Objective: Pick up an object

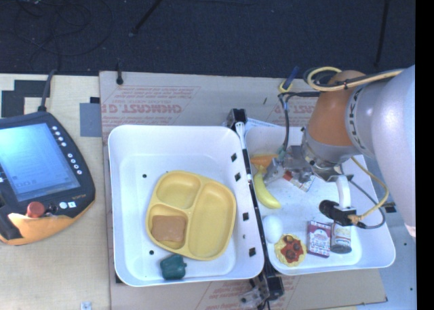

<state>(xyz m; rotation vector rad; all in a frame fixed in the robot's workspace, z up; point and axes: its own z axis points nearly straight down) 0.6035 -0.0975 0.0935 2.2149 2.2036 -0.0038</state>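
Observation:
My gripper (293,169) hangs low over the back of the right bin (380,251), under the orange wrist band. A yellow banana (266,192) lies just left of it along the bin's left wall. An orange piece (261,161) sits behind the banana. A small red thing (289,176) shows right under the gripper, and I cannot tell whether it is held. Toward the front lie a white egg (272,227), a small pizza (291,249), a red box (319,239) and a can (342,238).
The left bin (129,159) holds a yellow divided plate (203,210) with a brown toast (168,228) on it, and a green object (173,267) at the front. A tablet (37,163) lies on the bench at left. Cables loop around the arm.

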